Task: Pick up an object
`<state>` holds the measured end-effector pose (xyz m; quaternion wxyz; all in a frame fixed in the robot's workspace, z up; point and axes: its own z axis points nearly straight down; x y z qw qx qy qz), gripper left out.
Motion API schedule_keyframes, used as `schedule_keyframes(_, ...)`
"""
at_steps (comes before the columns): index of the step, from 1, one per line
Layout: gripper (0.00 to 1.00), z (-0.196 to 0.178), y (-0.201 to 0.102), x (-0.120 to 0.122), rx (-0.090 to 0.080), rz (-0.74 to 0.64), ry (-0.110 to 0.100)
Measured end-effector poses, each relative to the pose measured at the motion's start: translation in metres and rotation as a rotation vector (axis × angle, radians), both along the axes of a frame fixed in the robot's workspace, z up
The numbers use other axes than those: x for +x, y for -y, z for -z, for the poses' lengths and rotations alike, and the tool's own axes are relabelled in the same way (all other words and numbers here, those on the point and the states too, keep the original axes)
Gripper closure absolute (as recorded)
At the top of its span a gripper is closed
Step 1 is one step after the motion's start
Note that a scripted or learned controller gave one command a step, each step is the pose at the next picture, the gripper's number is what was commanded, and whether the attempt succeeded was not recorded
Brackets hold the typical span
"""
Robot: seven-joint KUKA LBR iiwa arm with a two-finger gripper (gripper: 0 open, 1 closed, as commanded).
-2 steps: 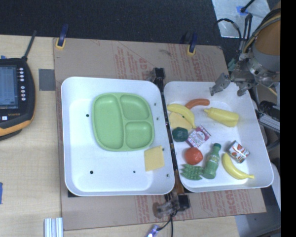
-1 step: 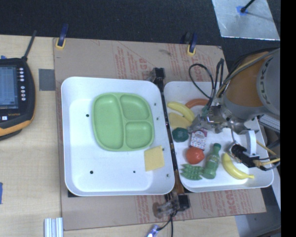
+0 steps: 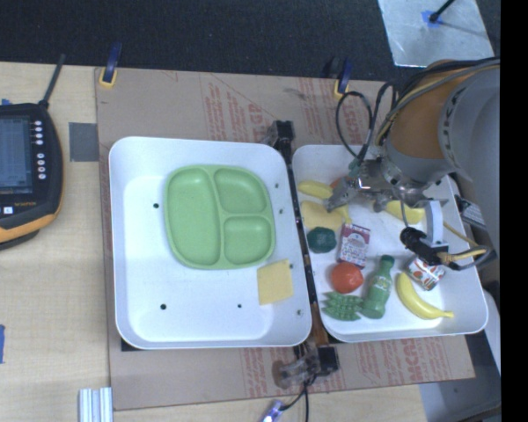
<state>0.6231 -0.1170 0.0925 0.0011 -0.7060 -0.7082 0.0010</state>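
The pincer [image 3: 359,187] hovers low over the right bin [image 3: 475,319], above a banana [image 3: 317,189] at the bin's upper left; whether it is open cannot be told. Crowding is the likely hazard: a box [image 3: 354,243], tomato [image 3: 346,277] and bottle [image 3: 379,286] lie near, so a stray descent could nudge neighbours or close on nothing.

Robotics lab: teach pendant [image 3: 16,170] on counter [image 3: 44,297], clamped cardboard sheet [image 3: 202,95], two white bins [image 3: 132,315], toy food.
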Motion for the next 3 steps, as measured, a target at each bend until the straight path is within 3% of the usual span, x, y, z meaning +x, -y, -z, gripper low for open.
schedule_keyframes(1, 0.00, 0.001, 0.020, 0.032, 0.002, -0.002, -0.008)
schedule_keyframes(2, 0.00, -0.063, 0.082, 0.033, -0.001, 0.002, 0.003)
schedule_keyframes(3, 0.00, 0.001, 0.095, 0.021, 0.000, -0.001, -0.002)
